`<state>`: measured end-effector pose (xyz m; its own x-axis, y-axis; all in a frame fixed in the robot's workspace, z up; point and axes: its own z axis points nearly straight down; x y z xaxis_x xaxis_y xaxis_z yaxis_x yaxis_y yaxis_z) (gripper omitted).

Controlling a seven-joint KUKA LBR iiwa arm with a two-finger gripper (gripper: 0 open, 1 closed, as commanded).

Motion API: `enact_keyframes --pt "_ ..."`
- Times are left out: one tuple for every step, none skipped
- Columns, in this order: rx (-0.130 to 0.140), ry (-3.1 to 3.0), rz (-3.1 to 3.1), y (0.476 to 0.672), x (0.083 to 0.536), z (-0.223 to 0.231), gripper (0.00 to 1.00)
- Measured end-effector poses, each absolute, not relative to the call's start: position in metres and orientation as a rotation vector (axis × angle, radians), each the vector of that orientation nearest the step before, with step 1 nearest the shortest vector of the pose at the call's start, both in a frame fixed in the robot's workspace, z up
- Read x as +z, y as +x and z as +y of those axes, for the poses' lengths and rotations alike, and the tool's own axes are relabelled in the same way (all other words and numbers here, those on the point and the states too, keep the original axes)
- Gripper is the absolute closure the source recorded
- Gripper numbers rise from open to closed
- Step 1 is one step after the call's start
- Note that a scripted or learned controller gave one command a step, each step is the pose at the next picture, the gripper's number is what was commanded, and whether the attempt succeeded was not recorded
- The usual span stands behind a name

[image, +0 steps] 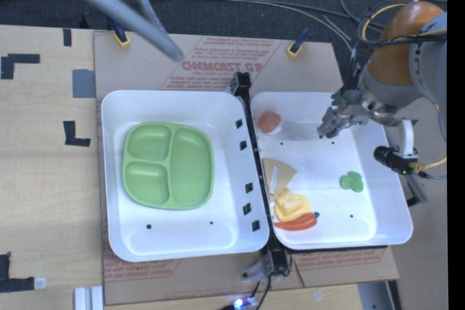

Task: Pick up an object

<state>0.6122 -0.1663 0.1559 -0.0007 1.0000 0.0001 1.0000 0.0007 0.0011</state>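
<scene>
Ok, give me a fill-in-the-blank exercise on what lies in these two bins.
1. The green divided plate lies in the ____ bin.
2. The plate has ____ compartments.
3. The red chili pepper lies in the right bin, touching the ____ food piece.
4. The gripper hangs over the right bin, nearer the pink round piece than the ____ broccoli-like piece.

Missing words: left; three; yellow; green
</scene>
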Motion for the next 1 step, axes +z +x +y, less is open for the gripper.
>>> enact_keyframes --pt "0.003 2.218 2.221 0.6185 0.2 -0.1675 1.0"
